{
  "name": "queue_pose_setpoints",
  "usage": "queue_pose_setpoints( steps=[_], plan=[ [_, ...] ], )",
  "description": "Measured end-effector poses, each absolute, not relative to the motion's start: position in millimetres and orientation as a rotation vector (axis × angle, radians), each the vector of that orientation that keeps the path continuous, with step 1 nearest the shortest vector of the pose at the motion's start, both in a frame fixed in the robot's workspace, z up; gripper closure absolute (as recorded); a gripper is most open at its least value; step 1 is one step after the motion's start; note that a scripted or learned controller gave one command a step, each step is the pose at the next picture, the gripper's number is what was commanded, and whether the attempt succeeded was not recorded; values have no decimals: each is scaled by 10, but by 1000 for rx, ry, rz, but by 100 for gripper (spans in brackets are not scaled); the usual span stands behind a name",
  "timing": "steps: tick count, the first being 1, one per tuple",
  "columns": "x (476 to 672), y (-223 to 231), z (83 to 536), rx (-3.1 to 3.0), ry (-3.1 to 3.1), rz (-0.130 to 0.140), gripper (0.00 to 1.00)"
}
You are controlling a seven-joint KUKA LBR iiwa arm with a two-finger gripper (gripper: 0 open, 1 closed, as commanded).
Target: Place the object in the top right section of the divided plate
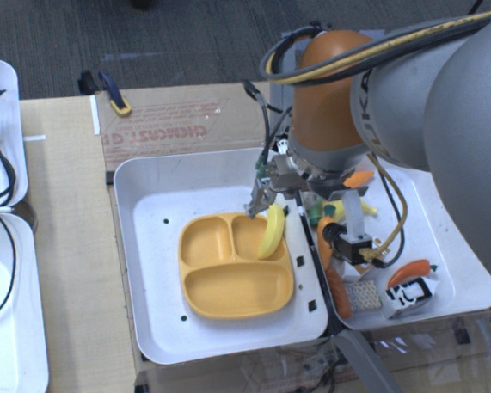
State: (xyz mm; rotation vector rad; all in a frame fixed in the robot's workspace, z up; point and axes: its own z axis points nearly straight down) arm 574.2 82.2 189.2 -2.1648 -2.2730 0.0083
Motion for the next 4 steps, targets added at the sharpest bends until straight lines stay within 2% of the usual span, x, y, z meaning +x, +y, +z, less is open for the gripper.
queue_pose_setpoints(
  steps=[1, 2, 3, 4],
  plan=[
    [5404, 942, 1436, -2535, -1894, -36, 0],
    [5371, 688, 1483, -2575, -1859, 21, 100],
    [4858, 378, 1896, -2331, -2102, 8, 100],
    [5362, 420, 2127, -2223, -2217, 7, 100]
  ],
)
